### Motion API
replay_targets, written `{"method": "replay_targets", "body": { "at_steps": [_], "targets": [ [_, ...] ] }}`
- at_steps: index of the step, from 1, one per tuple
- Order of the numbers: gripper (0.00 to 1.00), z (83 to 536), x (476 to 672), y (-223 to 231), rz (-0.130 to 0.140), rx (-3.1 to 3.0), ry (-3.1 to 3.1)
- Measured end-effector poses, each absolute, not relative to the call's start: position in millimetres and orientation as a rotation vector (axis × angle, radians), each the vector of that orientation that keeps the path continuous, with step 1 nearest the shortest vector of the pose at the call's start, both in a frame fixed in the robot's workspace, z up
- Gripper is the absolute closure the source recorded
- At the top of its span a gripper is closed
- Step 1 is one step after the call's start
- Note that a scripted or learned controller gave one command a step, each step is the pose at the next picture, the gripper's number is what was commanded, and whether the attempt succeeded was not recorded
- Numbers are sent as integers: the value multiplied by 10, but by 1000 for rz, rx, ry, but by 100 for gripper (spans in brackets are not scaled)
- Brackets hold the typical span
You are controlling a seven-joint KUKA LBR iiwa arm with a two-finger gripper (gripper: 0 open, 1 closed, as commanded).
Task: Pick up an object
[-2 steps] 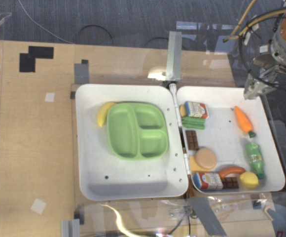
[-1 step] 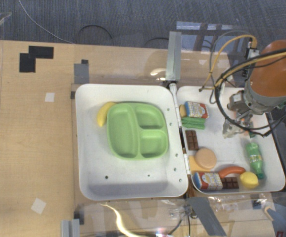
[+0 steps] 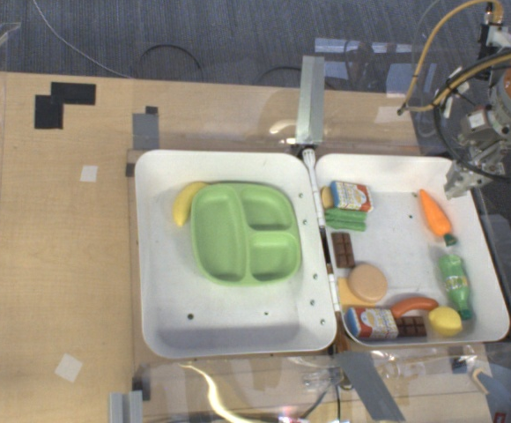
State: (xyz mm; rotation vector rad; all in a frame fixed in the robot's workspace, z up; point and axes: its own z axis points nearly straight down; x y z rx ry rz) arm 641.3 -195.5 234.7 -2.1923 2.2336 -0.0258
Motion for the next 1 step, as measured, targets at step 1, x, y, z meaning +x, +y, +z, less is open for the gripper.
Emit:
{"method": "replay_targets", "body": {
  "at_steps": [1],
  "targets": [
    [100,943,6455,-2037,4,-2362,2064]
  ]
}}
